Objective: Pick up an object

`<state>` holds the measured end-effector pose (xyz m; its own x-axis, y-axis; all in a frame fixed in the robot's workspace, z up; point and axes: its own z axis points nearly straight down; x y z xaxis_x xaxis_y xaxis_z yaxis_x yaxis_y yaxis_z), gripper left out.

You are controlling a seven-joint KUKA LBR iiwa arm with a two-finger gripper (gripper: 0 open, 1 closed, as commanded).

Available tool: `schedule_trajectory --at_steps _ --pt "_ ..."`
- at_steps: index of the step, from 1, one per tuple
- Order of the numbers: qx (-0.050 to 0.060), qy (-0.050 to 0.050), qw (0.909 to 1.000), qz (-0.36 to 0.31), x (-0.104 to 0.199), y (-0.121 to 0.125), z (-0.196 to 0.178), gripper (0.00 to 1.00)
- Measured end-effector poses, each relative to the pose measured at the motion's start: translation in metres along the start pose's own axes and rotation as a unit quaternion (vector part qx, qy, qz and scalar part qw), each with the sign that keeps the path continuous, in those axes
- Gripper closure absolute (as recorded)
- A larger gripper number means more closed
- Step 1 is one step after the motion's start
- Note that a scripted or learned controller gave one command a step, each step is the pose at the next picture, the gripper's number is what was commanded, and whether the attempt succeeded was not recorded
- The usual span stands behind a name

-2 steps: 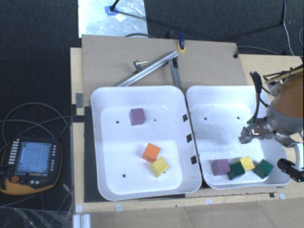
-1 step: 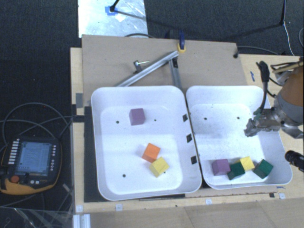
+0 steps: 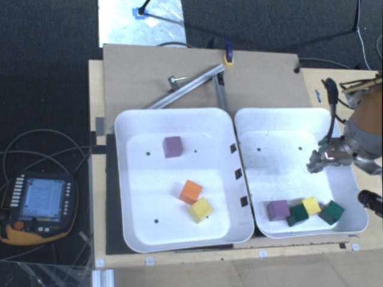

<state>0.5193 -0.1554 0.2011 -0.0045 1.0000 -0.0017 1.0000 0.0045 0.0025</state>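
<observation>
Camera view — end effector (image 3: pixel 319 160) above right bin (image 3: pixel 263 130), opening unclear — cannot tell.

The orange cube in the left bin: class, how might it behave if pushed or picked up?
The orange cube looks like a flat-faced block, so it should probably slide rather than roll. It seems rigid, likely holding its shape in the hand. It touches the yellow cube, so a push may well shift both.
</observation>
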Motion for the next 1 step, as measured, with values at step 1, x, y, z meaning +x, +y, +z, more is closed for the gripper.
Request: schedule_trajectory --at_steps 1 --pt "0.000 0.001 1.0000 -0.002 0.0434 -0.0009 -0.0008 1.00"
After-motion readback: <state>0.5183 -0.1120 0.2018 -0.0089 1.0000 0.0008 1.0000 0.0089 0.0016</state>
